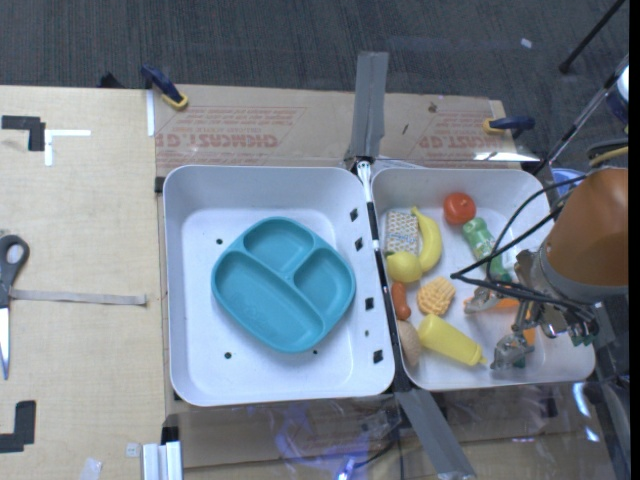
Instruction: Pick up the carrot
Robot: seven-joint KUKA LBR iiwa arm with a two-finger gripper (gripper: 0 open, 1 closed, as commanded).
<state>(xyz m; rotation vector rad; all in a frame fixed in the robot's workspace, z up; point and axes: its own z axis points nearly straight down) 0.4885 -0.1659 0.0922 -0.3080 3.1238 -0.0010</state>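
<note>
Orange and small, the carrot (400, 300) lies at the left wall of the right bin (560, 368), below the lemon (404, 266), well left of the jaws. The jaws hang low near the bin's front right corner; their opening cannot be told. The carrot's long axis runs front to back.

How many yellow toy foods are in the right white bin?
3: a yellow plastic banana near the back, a yellow lemon-like toy beside it, a yellow bottle-shaped toy at the front. The grey arm may hide more.
</note>
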